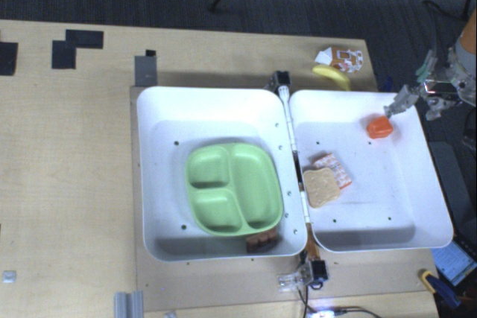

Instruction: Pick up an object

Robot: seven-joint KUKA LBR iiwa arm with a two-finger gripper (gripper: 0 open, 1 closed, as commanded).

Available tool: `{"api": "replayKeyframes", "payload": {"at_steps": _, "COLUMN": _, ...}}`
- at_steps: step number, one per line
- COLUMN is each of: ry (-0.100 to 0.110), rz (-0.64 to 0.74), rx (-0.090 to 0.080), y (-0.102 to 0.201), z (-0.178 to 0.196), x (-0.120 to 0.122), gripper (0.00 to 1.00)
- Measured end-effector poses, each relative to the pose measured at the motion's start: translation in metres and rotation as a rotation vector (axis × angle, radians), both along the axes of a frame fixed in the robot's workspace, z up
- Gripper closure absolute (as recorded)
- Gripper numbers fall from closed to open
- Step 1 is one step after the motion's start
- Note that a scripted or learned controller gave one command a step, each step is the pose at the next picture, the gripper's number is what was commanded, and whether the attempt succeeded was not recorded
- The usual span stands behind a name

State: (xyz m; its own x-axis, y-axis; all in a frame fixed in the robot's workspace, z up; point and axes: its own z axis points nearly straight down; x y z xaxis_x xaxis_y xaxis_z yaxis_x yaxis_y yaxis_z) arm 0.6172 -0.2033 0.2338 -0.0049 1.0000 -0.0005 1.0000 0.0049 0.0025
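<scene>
**Orange piece waits near the pincer, nothing lifted yet**

Orange piece (379, 128) lies on the floor of the right bin (417, 227), up in its far right corner, and it is the thing nearest the pincer (406, 98). The pincer hangs just beyond that corner, over the bin's rim at the right edge of the view, and one thin finger slants down toward the orange piece without touching it. Nothing sits between the fingers. Whether they stand spread or drawn together I cannot tell; they are too small and blurred here.

Lower in the same bin, near the divider, a tan slice (322, 188) rests partly on a striped packet (333, 169). The left bin (160, 160) carries a green tray (232, 188) with a small brown thing (262, 240) tucked at its near edge. On the worktop (67, 182) behind the bins lie a yellow item (331, 74) and a small wrapper (344, 57).

By my reading, the step in hand is the approach: no grasp has been made. The next move calls for carrying the pincer a little left and down into the bin, centring it over the orange piece with fingers apart, then closing. The piece looks small and rounded, so an off-centre closure may nudge it away.
</scene>
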Motion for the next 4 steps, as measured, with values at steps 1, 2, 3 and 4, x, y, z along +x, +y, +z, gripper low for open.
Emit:
{"api": "replayKeyframes", "payload": {"at_steps": 1, "ry": 0.003, "rz": 0.001, "rx": 0.002, "y": 0.024, "z": -0.145, "x": 0.036, "gripper": 0.0}}
{"api": "replayKeyframes", "payload": {"at_steps": 2, "ry": -0.004, "rz": 0.006, "rx": -0.001, "y": 0.024, "z": -0.131, "x": 0.039, "gripper": 1.0}}
{"api": "replayKeyframes", "payload": {"at_steps": 3, "ry": -0.004, "rz": 0.007, "rx": -0.001, "y": 0.025, "z": -0.131, "x": 0.039, "gripper": 0.0}}
{"api": "replayKeyframes", "payload": {"at_steps": 4, "ry": -0.001, "rz": 0.001, "rx": 0.001, "y": 0.1, "z": -0.148, "x": 0.006, "gripper": 0.0}}
